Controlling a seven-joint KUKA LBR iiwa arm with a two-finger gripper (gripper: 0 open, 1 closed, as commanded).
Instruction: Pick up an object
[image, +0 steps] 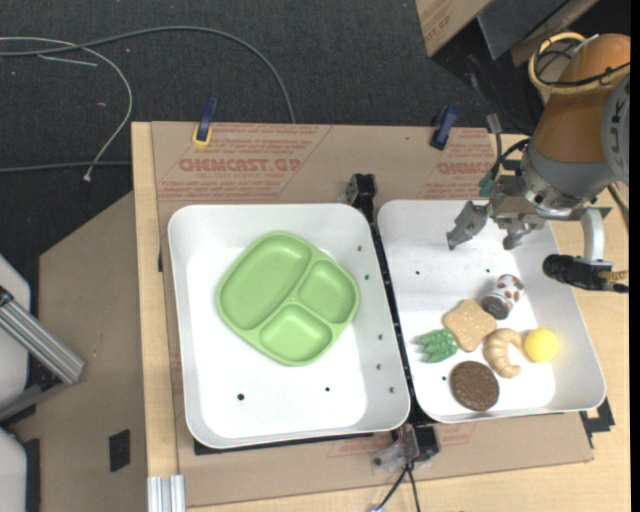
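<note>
Right now I have the gripper (492, 230) hanging over the bare upper part of the right bin (420, 235), its two grey fingers spread apart with nothing between them. I read that as a staging pose: it sits clear of the pile so I can choose a target before dropping.

The pickable things are bunched in the lower half of that bin. A square tan cracker (469, 320) lies flat, touching a curled, glossy croissant (503, 352). Just beside the croissant is a smooth yellow lemon (541, 344), and a dark brown round cookie (473, 385) lies below. A knobbly green vegetable (437, 344) sits left of the cracker, and a small grey-and-white can (505, 295) with red spots lies nearest the gripper. They all look like hard plastic toy food.

The left bin (200, 380) carries a green divided plate (288, 297), matte, with three shallow wells. It is turned at a slant.

I judge the can the easiest reach. The flat cracker and cookie would give the fingers little to grip.
</note>
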